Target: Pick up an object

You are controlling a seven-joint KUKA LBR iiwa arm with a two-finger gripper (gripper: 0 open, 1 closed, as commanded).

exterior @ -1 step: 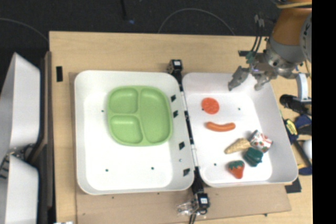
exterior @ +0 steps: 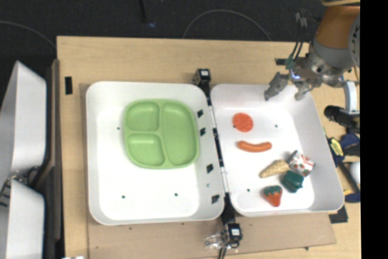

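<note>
Small toy foods, a red strawberry (exterior: 273,195) among them, lay in the right white bin (exterior: 321,130) well below the empty, spread-fingered two-finger gripper (exterior: 287,89), which hovered at the far rim, probably poised to descend.

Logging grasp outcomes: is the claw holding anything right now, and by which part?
Nothing is held. The claw hangs open over the right bin's far edge, with nothing between its fingers.
</note>
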